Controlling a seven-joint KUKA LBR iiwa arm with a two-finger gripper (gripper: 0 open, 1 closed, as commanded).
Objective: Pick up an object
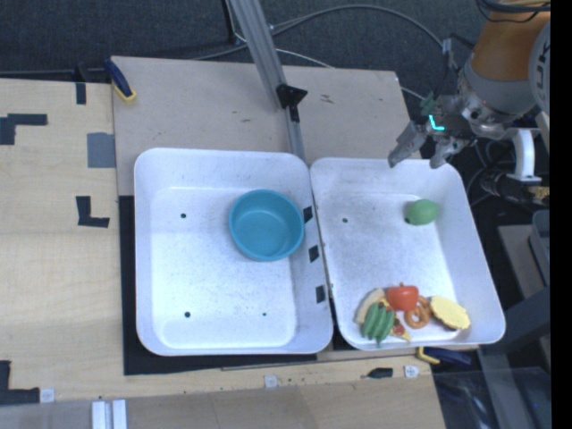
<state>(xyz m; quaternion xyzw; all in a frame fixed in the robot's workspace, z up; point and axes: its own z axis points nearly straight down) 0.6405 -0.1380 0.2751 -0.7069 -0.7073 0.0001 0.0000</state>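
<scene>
Overhead, a slanted metal pole crosses the bench and ends at a black clamp just above the seam between the 2 bins. A yellow-and-blue clip lies at the bench's far left corner, well apart from everything. The gripper hangs over the far rim of the right bin, its 2 fingers spread apart with nothing between them. A green ball sits alone in that bin, near and below the gripper, with nothing in the way. Toy foods crowd the bin's near right corner: a red pepper, green pods, an orange ring and a yellow piece, touching one another. The left bin holds 1 blue bowl, upright.
</scene>
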